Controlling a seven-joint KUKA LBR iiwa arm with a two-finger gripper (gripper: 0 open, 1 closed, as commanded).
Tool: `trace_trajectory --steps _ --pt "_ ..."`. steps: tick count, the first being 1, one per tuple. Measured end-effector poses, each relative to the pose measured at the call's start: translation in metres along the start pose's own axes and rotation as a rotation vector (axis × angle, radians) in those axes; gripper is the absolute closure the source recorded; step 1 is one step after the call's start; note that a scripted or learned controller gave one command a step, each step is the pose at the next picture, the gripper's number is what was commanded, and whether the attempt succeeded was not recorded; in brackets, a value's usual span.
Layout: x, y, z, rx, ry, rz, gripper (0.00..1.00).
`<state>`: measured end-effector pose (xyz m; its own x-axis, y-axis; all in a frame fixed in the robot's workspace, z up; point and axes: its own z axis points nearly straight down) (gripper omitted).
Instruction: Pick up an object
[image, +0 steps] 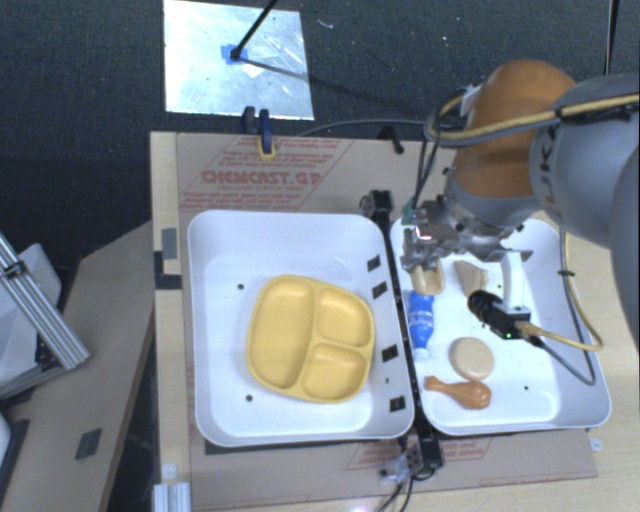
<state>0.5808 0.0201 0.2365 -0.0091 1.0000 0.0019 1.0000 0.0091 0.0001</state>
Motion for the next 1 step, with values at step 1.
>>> trace_trajectory --steps 1 --pt "0.0575 -0.0176 -0.0022 0.001 0.0 -0.001 1.0"
